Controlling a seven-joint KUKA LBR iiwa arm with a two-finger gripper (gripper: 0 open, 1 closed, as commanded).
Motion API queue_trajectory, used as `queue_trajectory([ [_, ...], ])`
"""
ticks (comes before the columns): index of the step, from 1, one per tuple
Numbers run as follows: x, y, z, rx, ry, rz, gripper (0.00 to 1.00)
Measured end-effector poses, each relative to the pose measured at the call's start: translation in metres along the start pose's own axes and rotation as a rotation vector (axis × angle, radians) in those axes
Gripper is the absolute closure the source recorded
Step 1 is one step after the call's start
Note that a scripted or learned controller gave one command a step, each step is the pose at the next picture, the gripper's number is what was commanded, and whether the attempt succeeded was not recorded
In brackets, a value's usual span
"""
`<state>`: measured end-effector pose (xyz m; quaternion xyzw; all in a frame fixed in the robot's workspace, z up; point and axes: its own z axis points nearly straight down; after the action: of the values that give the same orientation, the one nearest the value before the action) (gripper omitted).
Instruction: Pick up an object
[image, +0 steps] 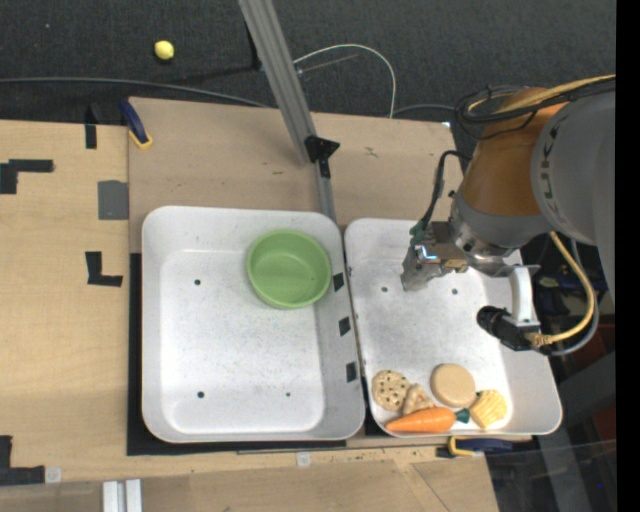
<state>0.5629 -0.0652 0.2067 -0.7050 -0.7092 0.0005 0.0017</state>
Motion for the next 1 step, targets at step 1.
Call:
queue_trajectory([
  [1, 0.0574, -0.0013, 0.0053, 0.0, 0.0, -0.001, 1.0],
])
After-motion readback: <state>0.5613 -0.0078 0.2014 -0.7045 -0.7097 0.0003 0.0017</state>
